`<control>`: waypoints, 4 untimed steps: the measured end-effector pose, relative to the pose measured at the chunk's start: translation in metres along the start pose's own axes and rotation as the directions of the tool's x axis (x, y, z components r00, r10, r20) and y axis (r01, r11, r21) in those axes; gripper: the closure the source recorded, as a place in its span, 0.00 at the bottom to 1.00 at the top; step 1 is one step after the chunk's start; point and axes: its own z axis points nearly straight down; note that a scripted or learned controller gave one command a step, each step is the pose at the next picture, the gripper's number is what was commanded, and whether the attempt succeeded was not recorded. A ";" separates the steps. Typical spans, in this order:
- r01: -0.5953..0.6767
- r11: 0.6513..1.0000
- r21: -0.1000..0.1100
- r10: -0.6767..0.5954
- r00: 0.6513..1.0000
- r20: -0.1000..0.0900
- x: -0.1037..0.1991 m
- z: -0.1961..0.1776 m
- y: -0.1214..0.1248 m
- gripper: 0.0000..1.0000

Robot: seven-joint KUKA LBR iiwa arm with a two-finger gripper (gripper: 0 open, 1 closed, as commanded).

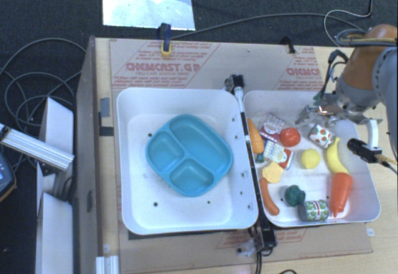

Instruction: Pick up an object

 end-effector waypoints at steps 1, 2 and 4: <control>0.001 1.000 -0.005 -0.001 1.000 0.002 -0.001 -0.083 0.023 0.00; -0.001 1.000 0.002 0.001 1.000 -0.001 0.062 -0.053 -0.052 0.00; -0.004 1.000 -0.019 0.004 1.000 0.006 0.073 -0.007 -0.090 0.00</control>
